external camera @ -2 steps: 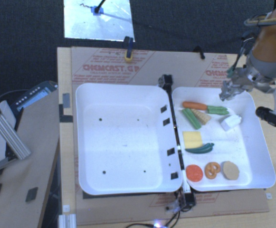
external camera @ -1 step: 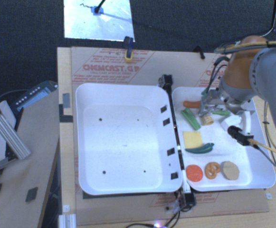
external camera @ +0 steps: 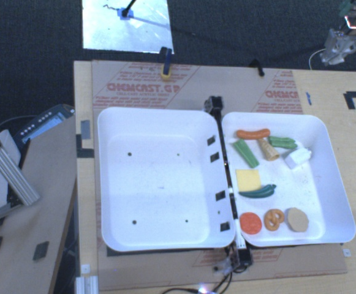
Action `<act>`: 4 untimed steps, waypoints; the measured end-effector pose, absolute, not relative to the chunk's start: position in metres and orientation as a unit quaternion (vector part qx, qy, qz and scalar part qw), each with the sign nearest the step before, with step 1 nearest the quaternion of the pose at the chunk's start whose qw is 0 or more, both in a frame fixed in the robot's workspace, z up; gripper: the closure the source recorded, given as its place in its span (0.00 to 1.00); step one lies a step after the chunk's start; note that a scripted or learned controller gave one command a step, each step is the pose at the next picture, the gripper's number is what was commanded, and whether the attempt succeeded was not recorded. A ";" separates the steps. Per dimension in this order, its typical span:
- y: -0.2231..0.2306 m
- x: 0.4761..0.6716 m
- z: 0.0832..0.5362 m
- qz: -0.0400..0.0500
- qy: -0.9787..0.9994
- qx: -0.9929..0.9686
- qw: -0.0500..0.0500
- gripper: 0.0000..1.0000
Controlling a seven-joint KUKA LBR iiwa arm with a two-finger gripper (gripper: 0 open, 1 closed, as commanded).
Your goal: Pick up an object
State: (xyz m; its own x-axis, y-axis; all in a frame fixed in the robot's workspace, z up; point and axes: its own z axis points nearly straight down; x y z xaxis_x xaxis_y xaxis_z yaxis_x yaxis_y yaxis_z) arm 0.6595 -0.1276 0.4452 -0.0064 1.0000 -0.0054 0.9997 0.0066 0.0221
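Several small toy foods (external camera: pixel 265 174)

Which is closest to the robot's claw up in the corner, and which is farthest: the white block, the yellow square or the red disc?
From the gripper, in the camera view:
1. White block, right bin's upper right.
2. Yellow square, middle, by the divider.
3. Red disc, near front edge.

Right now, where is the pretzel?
The pretzel lies in the right bin, near its front edge, between the red tomato slice and the tan round cookie.
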 end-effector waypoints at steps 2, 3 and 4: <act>-0.111 0.672 0.481 0.003 0.710 0.705 0.007 1.00; -0.091 0.594 0.439 -0.001 0.708 0.707 -0.002 1.00; -0.094 0.662 0.457 0.002 0.709 0.705 0.003 1.00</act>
